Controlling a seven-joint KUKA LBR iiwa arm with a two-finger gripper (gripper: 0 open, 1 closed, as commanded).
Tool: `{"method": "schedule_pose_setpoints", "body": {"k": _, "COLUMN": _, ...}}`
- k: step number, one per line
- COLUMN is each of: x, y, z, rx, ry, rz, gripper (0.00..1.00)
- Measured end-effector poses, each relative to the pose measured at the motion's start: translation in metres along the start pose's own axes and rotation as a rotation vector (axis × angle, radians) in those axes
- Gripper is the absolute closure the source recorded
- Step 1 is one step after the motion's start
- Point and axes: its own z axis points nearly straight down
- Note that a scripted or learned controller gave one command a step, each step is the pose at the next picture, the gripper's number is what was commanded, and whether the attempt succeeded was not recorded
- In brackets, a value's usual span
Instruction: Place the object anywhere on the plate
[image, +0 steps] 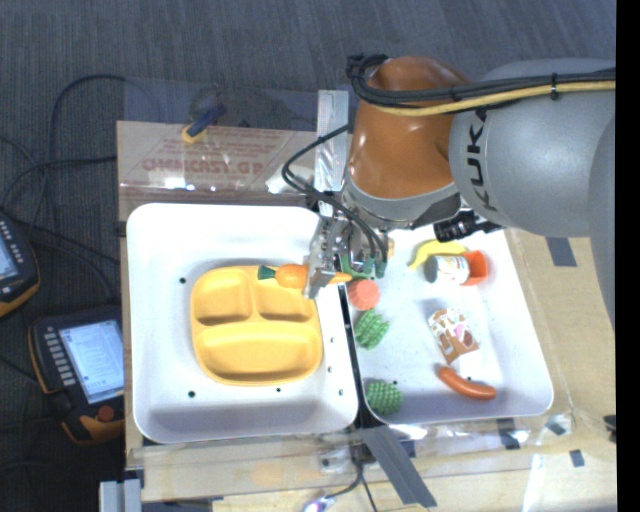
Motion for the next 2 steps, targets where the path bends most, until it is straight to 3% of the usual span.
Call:
{"method": "schedule_pose_setpoints", "body": {"k": 1, "x": 0.0508, "y": 0.0449, "z": -0.0694, "rx": -0.003, "ry": -0.002, "rz": -0.345, "gripper": 1.00}}
{"method": "schedule_pose_setpoints", "body": {"k": 2, "x": 0.0508, "y": 0.0449, "z": -0.0694, "rx": -0.003, "ry": -0.002, "rz": -0.345, "gripper": 0.00}}
